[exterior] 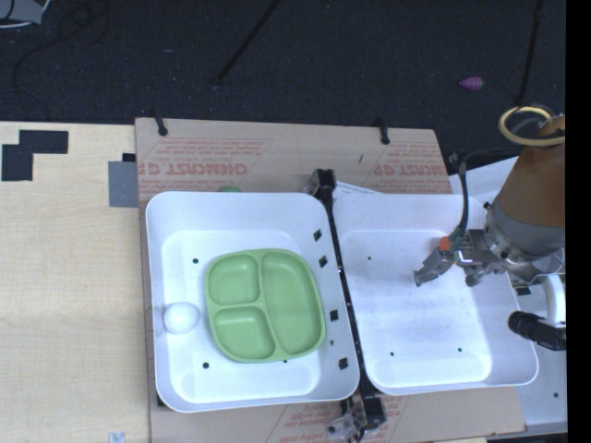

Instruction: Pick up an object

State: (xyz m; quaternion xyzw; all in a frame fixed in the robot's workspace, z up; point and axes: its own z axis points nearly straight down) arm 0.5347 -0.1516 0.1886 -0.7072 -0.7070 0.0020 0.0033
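Two white bins sit side by side on the cardboard-lined bench (277, 160), and my claw (434, 270) hangs over the right bin (416, 358); I cannot tell its state. Well off to my claw's far side, in the left bin (175, 229), lie a green divided plate (265, 305) and, just beyond it, a small white ball (181, 317).

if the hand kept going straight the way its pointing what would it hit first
The hand points left and downward over the right bin. It would likely meet that bin's bare white floor first; the divider between the bins lies further along, though depth is hard to judge.
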